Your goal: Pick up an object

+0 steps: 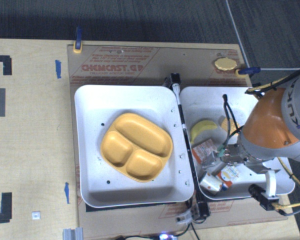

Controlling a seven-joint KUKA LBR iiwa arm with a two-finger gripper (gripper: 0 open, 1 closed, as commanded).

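Packet (206, 149), beside gripper (221, 159) in right bin (200, 96): I judge it light, crinkly; pinch its edge. Fingers' state I cannot tell.

I am looking down on two white bins sitting side by side; the left bin (87, 149) is holding a yellow three-compartment tray (135, 146), lying tilted near its middle. The arm (272, 129) is reaching into the right bin (205, 95) from the right, its gripper (217, 160) hanging low over a cluster of small things; among them a yellow round object (205, 130), a red-printed packet (202, 149) and a white container (212, 184) are lying close together, and I cannot make out the fingers.
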